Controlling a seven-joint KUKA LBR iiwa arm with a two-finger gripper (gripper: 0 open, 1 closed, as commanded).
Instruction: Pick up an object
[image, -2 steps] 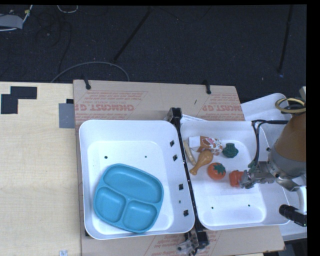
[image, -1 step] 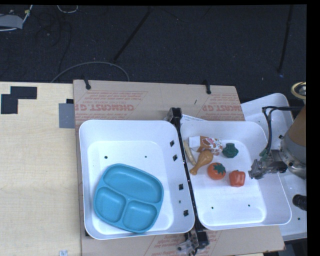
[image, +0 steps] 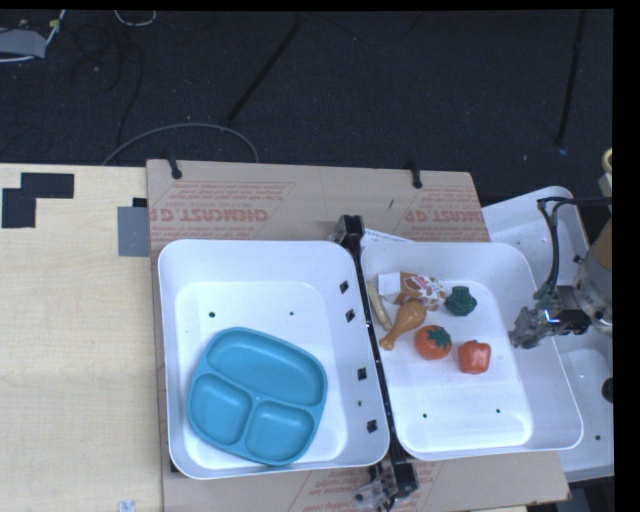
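1. Dark floor with loose cables lies behind a pale wooden counter (image: 70, 350), on which a sheet of printed cardboard (image: 300, 205) carries two shallow white bins side by side.
2. Toy food sits in the upper half of the right bin (image: 470, 420), all of it loose and none of it between the gripper's fingers.
3. A round orange-red tomato (image: 433, 342) lies near the middle of that group, with a red pepper-like piece (image: 475, 356) just beside it on the right.
4. A tan drumstick (image: 403, 321) lies at a slant just left of the tomato, its thin end pointing down toward the divider between the bins.
5. Above the drumstick is a small red and white packet (image: 423, 289), and to its right a dark green piece like broccoli (image: 460, 300).
6. A pale, thin strip (image: 377, 302) lies along the left wall of this bin.
7. The gripper (image: 527, 330) hangs at the right rim of the right bin, apart from the toys; whether its fingers are apart or together I cannot tell.
8. The left bin (image: 250, 265) holds a blue divided plate (image: 258, 396) with three sections, lying flat in its lower half.
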